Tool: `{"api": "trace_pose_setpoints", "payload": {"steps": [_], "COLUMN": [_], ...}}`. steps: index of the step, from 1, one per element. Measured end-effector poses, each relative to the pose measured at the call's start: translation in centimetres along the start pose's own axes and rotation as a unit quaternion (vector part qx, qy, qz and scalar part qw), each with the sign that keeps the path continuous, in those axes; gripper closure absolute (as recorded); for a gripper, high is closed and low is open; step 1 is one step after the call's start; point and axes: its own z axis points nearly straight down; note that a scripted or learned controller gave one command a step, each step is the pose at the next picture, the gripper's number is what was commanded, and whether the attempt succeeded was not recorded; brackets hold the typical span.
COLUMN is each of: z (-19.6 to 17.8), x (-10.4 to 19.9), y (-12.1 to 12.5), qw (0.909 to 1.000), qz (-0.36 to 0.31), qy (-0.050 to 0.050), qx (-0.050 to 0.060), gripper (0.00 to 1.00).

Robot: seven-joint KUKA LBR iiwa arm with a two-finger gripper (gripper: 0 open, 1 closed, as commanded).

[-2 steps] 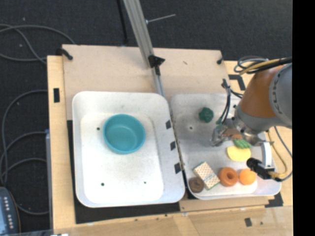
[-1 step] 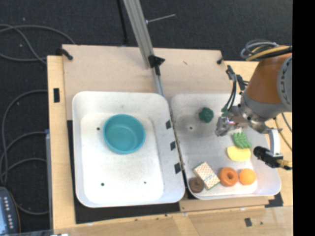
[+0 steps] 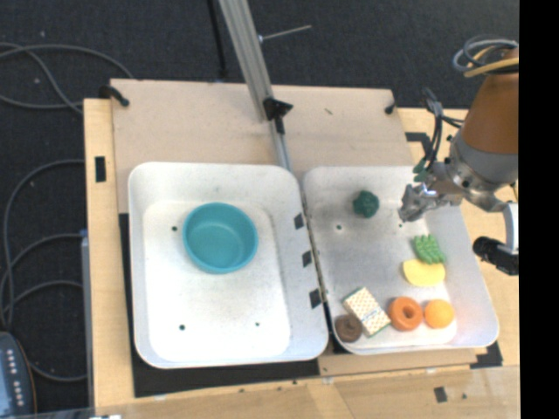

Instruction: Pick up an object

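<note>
My gripper (image 3: 414, 204) hangs over the upper right part of the right bin (image 3: 349, 243), on the grey arm with its orange band at the view's right edge. A dark green ball (image 3: 366, 203) lies to its left, apart from it. Just below it sits a small green ridged object (image 3: 428, 249), with a yellow piece (image 3: 424, 273) under that. Along the bin's front edge lie an orange ring (image 3: 404, 312), an orange ball (image 3: 438, 313), a cream patterned block (image 3: 366, 311) and a brown round piece (image 3: 348, 327). Nothing shows between the fingers.
The left bin (image 3: 157, 321) holds a teal bowl (image 3: 220, 236). A slanted metal pole (image 3: 249, 51) rises from the bench behind the bins. Cables lie on the dark floor at the left.
</note>
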Motion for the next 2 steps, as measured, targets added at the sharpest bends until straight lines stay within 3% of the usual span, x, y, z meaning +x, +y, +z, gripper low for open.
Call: {"api": "trace_pose_setpoints", "payload": {"steps": [1,2], "z": [0.5,-0.1], "x": [-0.2,4.4], "y": [0.0,-0.4], "qw": [1.0000,1.0000], "qz": [0.000,-0.001], "qy": [0.000,0.001], "qx": [0.003,0.004], "gripper": [1.00,1.00]}}
